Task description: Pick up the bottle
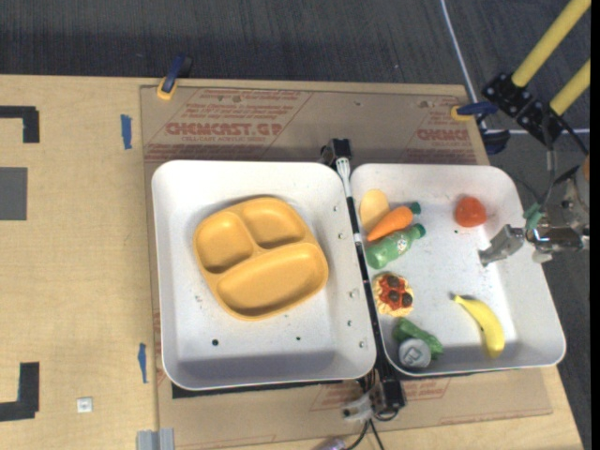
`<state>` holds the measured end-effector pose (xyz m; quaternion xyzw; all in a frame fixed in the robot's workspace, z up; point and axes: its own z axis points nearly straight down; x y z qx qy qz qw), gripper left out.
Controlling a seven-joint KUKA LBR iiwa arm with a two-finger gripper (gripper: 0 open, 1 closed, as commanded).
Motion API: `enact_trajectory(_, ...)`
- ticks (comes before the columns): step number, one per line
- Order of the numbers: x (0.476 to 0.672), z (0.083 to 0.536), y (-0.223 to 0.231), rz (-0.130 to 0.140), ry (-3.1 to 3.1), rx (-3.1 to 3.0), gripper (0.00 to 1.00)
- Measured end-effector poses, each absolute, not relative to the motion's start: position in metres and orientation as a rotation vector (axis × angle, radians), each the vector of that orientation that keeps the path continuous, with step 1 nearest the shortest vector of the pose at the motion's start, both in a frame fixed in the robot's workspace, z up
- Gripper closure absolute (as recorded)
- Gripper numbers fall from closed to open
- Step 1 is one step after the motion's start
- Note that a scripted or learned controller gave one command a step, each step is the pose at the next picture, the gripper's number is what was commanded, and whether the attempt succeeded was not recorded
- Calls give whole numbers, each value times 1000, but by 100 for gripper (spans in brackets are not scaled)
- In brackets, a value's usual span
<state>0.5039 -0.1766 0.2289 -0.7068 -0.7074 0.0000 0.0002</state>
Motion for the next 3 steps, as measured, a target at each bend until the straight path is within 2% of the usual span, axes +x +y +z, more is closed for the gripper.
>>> enact_trajectory(1, 505, 239, -176, -1, -2225, -2221, 100)
enact_trajectory(2, 516, 87, -166, -6, -2314, -2132, 100)
enact_trajectory(3, 527, 87, -136, -2, -2643, -1711, 100)
